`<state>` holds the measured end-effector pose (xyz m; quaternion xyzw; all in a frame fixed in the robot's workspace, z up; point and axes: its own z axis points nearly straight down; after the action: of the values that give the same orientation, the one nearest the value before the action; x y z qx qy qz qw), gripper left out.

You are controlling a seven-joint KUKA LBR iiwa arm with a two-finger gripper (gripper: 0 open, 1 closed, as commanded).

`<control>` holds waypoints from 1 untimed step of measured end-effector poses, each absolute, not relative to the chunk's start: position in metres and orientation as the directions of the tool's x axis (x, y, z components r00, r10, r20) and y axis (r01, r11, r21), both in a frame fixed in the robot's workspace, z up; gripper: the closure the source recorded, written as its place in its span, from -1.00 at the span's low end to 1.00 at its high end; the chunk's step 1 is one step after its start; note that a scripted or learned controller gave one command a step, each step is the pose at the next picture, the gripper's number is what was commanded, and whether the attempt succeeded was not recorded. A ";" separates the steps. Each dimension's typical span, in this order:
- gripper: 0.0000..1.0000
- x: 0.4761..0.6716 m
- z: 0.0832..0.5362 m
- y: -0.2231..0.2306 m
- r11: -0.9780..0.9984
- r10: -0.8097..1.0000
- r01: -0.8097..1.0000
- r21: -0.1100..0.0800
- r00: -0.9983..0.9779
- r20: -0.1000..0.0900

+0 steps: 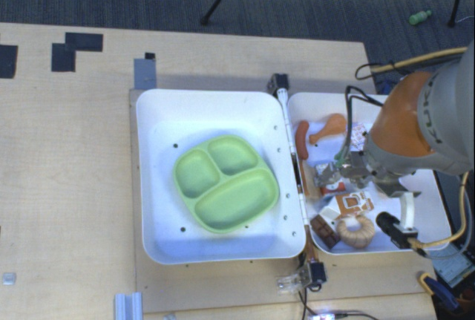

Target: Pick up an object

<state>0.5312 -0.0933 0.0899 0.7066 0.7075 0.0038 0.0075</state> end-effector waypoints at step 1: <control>-1.00 0.647 0.090 -0.090 0.006 1.000 1.000 0.006 -0.006 -0.001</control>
<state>0.6475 -0.0896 0.0903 0.7048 0.7094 0.0019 0.0023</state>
